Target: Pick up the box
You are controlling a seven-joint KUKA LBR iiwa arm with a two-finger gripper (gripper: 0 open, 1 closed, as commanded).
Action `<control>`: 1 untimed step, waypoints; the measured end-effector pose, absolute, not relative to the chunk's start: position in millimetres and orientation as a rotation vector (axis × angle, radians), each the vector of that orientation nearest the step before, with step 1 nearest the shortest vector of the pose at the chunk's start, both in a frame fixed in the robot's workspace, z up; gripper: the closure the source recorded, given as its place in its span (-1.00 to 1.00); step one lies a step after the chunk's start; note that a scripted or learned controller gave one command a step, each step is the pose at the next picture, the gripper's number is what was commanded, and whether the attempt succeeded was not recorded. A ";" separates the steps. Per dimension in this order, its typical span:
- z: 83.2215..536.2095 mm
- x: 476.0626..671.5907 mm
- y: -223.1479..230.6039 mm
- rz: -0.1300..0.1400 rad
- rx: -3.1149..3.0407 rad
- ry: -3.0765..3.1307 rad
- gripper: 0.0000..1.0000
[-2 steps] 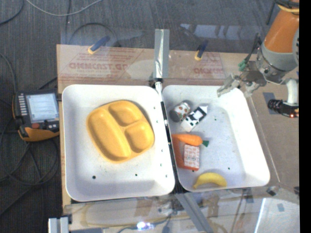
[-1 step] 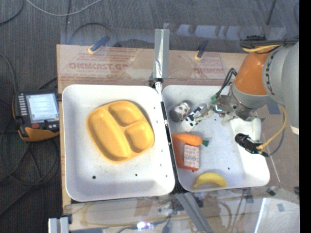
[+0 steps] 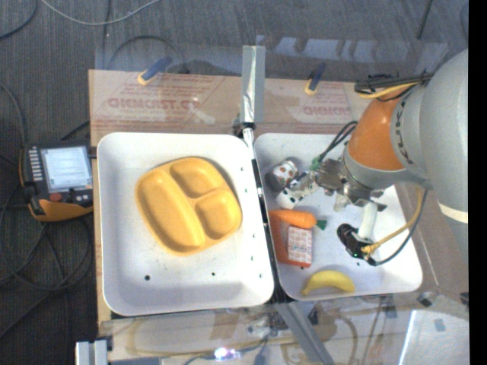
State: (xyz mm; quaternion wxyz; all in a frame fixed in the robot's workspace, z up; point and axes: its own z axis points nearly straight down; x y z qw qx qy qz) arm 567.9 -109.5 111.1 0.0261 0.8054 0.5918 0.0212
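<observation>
The box [image 3: 299,245] is small and orange-red with a white label. It lies flat in the right bin [image 3: 403,268], near its left wall, just below a carrot [image 3: 293,218]. My gripper [image 3: 302,185] hangs over the upper left part of that bin, above the carrot and beside a small white and red object [image 3: 284,172]. It is roughly 80 pixels up the view from the box and not touching it. The grey wrist with its orange band [image 3: 378,137] reaches in from the right.
A banana [image 3: 329,282] lies at the right bin's front edge, below the box. A black cable fitting [image 3: 353,242] hangs under the wrist, right of the box. The left bin [image 3: 122,280] holds a yellow divided plate [image 3: 189,203].
</observation>
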 end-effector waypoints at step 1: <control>110.8 547.3 -114.0 0.065 2.467 1.852 -1.00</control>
